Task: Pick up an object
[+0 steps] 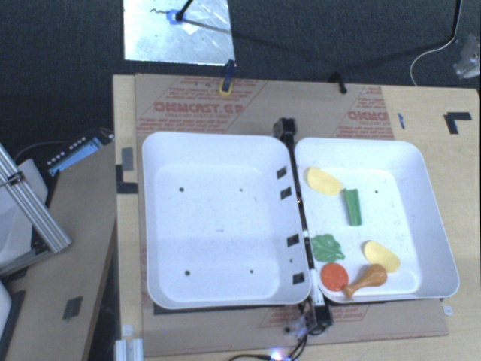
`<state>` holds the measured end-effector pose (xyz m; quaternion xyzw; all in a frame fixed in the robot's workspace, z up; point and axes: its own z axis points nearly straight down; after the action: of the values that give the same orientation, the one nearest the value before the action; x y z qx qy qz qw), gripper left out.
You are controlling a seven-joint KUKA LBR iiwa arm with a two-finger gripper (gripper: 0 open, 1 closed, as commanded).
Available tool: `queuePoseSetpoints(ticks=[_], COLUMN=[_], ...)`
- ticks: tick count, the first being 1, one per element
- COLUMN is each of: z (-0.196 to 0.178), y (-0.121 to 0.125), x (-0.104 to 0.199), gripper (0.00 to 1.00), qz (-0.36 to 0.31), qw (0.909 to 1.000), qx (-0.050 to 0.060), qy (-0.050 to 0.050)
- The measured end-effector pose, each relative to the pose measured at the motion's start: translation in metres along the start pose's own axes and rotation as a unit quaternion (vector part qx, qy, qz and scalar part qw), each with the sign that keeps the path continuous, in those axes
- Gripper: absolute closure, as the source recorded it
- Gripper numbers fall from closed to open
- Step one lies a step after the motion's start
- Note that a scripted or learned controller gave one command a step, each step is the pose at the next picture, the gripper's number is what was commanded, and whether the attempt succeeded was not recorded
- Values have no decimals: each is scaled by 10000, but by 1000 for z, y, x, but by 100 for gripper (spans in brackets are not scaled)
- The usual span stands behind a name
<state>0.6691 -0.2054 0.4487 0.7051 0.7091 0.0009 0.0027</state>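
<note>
The right bin (421, 164) holds several small toy foods. A yellow piece (324, 180) lies near its upper left, with a green stick (352, 206) just below and to the right of it. A leafy green piece (327, 247) rests by the bin's left wall. A red tomato (334, 276) and a brown drumstick (365, 278) lie together at the front edge. A second yellow piece (382, 255) sits just above the drumstick.
The left bin (161, 156) adjoins the right one along a black clipped seam (294, 216). Both stand on a cardboard sheet (195, 104) over the bench. A metal frame (30, 209) rises at the far left, and a shiny plate (176, 21) lies behind.
</note>
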Motion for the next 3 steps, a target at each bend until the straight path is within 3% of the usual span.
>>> queuePoseSetpoints(ticks=[1,2,3], z=[-17,-11,91], y=[0,0,-1], x=[0,23,90], gripper=[100,100,100], qz=[-1,-1,-22], qw=[10000,10000,10000], qx=[1,11,61], qy=[0,11,33])
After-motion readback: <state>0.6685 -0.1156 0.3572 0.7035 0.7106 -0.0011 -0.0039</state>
